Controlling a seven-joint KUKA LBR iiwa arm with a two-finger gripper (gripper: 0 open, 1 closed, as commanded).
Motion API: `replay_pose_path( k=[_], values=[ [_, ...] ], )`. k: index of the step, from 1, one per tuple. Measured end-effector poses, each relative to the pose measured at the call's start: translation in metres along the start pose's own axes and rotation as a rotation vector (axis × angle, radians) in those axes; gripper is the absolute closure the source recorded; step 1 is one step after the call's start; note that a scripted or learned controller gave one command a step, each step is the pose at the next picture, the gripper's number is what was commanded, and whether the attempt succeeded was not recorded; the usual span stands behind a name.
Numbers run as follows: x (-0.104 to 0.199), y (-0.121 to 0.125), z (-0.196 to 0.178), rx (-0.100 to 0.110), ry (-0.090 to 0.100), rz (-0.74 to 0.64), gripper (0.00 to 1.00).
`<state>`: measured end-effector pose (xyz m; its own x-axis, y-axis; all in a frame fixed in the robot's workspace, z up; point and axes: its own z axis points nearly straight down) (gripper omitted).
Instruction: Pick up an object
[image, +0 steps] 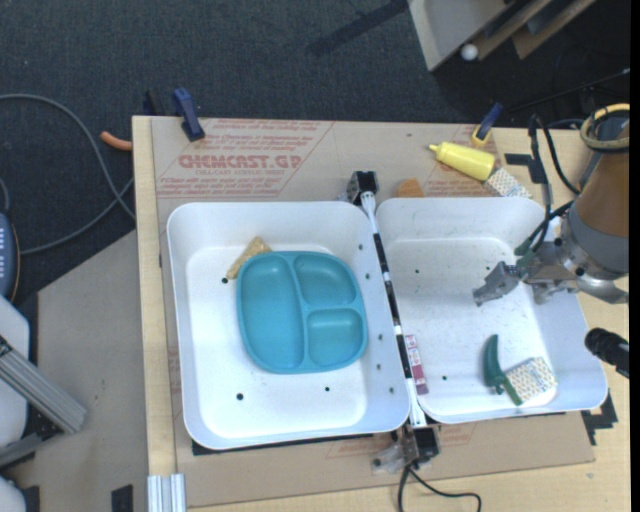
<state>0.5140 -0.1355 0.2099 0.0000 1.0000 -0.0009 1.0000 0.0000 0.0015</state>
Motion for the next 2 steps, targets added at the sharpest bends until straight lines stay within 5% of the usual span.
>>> replay_pose_path(
  k=[1,2],
  values=[
    [-0.0123,-0.0353,0.1256,0.002,0.001,0.0,0.0],
    [-0.0122,-0.0348,0.1158,0.0,0.0,0.002,1.0]
  ],
)
